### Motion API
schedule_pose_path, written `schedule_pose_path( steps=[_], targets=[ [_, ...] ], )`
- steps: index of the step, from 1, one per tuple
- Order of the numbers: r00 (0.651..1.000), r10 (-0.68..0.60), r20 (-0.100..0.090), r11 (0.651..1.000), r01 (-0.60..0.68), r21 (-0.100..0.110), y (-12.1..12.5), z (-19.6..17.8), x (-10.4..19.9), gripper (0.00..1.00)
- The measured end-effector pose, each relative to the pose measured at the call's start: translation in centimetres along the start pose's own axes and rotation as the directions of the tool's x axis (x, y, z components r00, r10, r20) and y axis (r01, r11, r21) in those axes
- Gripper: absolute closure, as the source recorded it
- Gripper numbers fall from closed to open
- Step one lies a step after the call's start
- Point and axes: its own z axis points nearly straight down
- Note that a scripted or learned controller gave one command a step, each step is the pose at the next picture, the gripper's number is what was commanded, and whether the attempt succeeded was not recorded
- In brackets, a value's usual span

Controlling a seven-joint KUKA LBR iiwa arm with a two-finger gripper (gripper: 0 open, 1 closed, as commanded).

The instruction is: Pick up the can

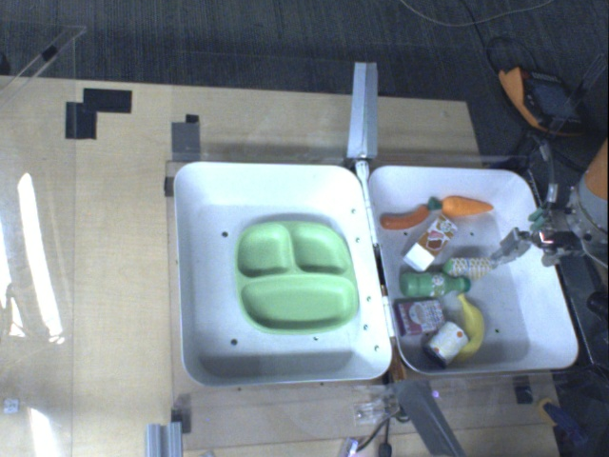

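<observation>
Beside the banana [471, 320], near the right bin's [533, 350] front wall, the can [443, 343] lies tilted, long axis diagonal. Well forward-left of the gripper [506, 248]; whether its jaws are apart or together, I cannot tell.

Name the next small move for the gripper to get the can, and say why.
Probably shift the gripper toward the front of the right shallow white bin, to stand above the small white-ended can. The gripper now sits near the bin's right side, level with the green plastic bottle, while the can lies apart from it, against the yellow curved banana.
</observation>
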Motion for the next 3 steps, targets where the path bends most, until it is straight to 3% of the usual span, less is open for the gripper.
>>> schedule_pose_path(
  steps=[1,2,3],
  targets=[
    [0.998,0.068,0.000,0.998,-0.068,-0.004,0.8,7.5,5.0,0.00],
    [0.998,0.068,0.000,0.998,-0.068,-0.003,0.8,7.5,5.0,0.00],
    [0.988,0.153,0.000,0.988,-0.153,-0.009,4.7,10.3,9.7,0.00]
  ],
)
